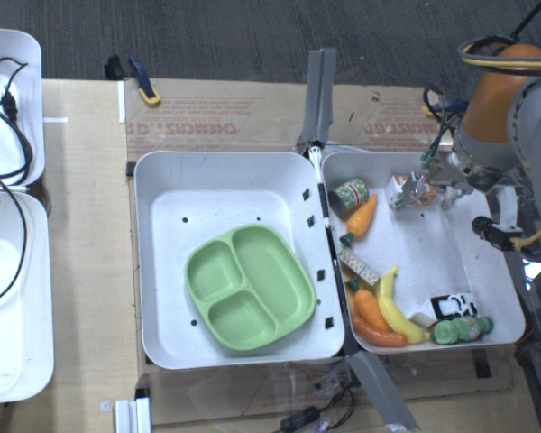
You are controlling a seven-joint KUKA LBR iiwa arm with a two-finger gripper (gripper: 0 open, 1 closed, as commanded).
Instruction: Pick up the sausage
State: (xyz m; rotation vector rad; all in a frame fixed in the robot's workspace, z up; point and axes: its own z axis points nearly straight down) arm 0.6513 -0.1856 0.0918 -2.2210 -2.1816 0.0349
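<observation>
The sausage [376, 335] — reddish-orange, smooth, gently curved — lies at the right bin's [451, 242] near edge, touching a carrot [370, 306] and banana [395, 308]. The end effector [412, 191] hovers well apart near the far wall; its spread I cannot tell.

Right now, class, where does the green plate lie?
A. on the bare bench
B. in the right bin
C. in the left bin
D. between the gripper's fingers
C: the green plate lies flat on the floor of the left bin, while the carrot, banana and sausage lie in the right bin.
</observation>
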